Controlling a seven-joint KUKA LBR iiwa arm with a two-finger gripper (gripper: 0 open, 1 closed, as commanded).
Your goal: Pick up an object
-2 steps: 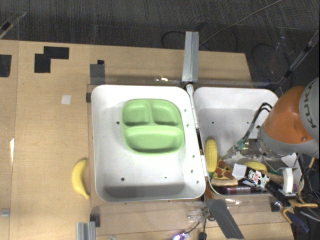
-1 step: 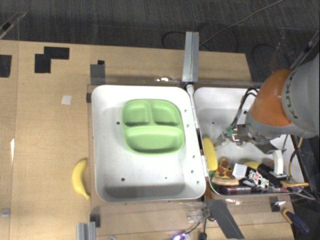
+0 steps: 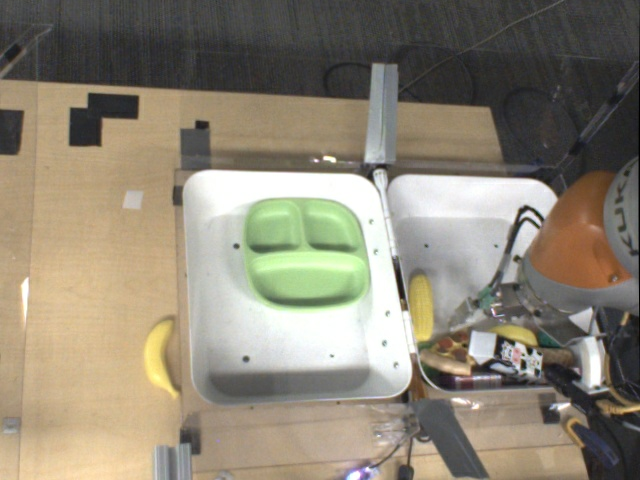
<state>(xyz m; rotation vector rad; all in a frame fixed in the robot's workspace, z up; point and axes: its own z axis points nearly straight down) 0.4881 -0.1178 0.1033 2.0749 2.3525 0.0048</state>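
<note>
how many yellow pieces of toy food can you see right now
3: a yellow banana on the bench left of the left white bin, a yellow corn cob in the right white bin, a yellow piece under the arm. Clutter may hide more.

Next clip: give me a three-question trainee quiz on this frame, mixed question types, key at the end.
1. True or false: the green divided tray lies in the left bin.
2. Where is the banana? A) in the right bin B) on the bench outside the left bin C) on the green tray
3. Fill in: the corn cob lies by the ____ wall of the right bin.

Key: 1 true; 2 B; 3 left. The end effector is low over the right bin's clutter.
</note>
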